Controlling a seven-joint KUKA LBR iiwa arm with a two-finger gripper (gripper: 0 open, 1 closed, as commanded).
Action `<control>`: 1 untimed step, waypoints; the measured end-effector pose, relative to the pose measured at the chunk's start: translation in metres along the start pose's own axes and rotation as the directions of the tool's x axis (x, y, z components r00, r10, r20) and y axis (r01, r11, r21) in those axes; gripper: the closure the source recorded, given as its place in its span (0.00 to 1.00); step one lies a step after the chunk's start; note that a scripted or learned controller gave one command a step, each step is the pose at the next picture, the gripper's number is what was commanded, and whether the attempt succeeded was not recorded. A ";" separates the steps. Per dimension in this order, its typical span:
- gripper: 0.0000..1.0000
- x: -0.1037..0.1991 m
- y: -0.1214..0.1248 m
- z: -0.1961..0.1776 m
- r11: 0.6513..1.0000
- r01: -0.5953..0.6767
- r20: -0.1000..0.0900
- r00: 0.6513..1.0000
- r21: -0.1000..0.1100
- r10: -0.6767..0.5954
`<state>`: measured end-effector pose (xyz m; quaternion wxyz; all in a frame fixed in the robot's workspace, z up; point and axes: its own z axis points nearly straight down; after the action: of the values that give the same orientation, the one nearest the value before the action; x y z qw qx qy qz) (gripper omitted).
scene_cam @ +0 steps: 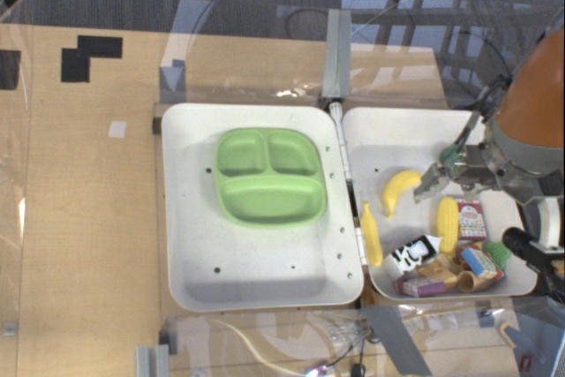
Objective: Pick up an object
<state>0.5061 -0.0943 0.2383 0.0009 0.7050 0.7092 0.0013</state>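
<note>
we see the metal end effector [439, 178] above the right bin [388, 124], just beside a smooth curved banana [398, 188]; we cannot tell its grip. a glossy green divided plate [268, 176] lies in the left bin [185, 216] on the wooden counter [79, 216].

On the counter [79, 216], two bins side by side: left bin [190, 278] with a divided plate [268, 175] at its middle. In the right bin [371, 132], a banana [399, 187] near the centre, a corn cob [448, 224] just right of it. Along the near wall, a heap of small packets [450, 269]; over the bin's right half, the claw [439, 177].
</note>
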 end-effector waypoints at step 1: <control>0.00 0.003 0.062 0.147 0.992 0.122 0.004 0.993 -0.015 -0.122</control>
<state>0.5685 -0.0909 0.0912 0.0076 0.6605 0.7508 0.0058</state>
